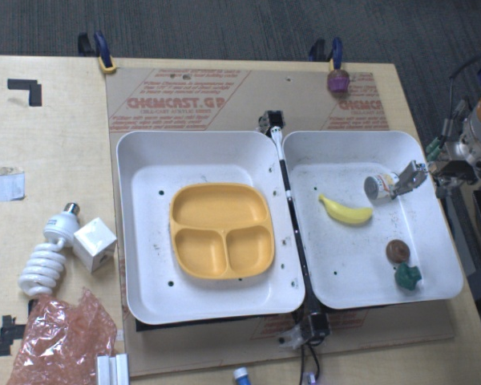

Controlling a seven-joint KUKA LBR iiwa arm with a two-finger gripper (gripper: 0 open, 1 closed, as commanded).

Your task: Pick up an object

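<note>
Right bin near edge: green toy, brown round piece. Middle: banana. Far right: gripper touching grey cylinder; grasping or released, cannot tell. Step seems grasp attempt. Next: secure hold, lift straight.

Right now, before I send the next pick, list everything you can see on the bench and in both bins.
Bins: 2, white, side by side on the bench.
Divided tray: 1, yellow, left bin.
Banana: 1, yellow, right bin, middle.
Can: 1, silver, right bin, on its side at the gripper.
Round object: 1, brown, right bin.
Small object: 1, green, just below the brown one.
Spiral bulb: 1, white, left of the bins.
Small box: 1, white, beside the bulb.
Plastic wrap: 1, pinkish, lower left.
Gripper: 1, grey, right bin's upper right.
</note>
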